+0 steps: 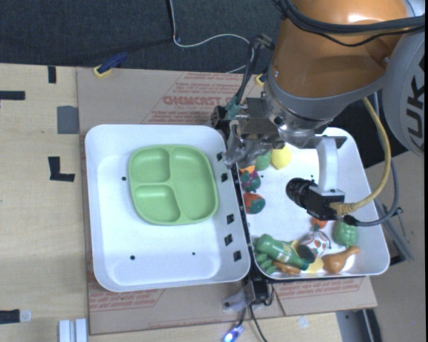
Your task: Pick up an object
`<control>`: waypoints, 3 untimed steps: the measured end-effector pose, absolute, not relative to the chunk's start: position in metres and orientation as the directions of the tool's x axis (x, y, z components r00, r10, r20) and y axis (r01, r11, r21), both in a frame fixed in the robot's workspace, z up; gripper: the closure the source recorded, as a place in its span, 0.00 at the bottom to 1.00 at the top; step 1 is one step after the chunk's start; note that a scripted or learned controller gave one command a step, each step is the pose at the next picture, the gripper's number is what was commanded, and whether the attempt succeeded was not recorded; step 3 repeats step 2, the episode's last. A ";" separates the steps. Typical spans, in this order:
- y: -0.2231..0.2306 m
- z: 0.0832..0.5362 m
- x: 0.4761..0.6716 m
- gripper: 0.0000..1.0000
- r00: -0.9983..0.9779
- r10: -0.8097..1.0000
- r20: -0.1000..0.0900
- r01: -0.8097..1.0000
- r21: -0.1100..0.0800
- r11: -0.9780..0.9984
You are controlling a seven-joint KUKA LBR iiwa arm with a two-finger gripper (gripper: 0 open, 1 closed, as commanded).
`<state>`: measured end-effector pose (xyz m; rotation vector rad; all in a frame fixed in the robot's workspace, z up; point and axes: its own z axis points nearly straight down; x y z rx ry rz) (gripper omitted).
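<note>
My gripper (241, 148) hangs low over the far left corner of the right bin (364, 184), close to the wall between the two bins. Just below it lies a small multicoloured toy (251, 180), and an orange and green toy (255, 203) lies a little nearer. A yellow piece (280, 157) sits to the gripper's right, partly hidden by the wrist. The arm's grey and orange body (335, 34) covers the bin's far side. Nothing is seen held.
A green divided plate (173, 184) lies in the left bin (107, 212). Several toys, among them a green one (271, 246) and an orange one (335, 262), crowd the right bin's near edge. A black fitting (308, 195) with a cable hangs beside the wrist.
</note>
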<state>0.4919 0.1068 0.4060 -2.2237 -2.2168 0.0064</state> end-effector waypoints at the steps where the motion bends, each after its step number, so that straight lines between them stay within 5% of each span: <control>1: 0.097 0.261 0.480 1.00 0.001 1.000 -0.005 1.000 -0.019 -0.001; 2: 0.041 0.396 0.485 1.00 0.004 1.000 0.000 1.000 0.013 -0.004; 3: 0.041 0.396 0.485 1.00 0.004 1.000 0.000 1.000 0.013 -0.004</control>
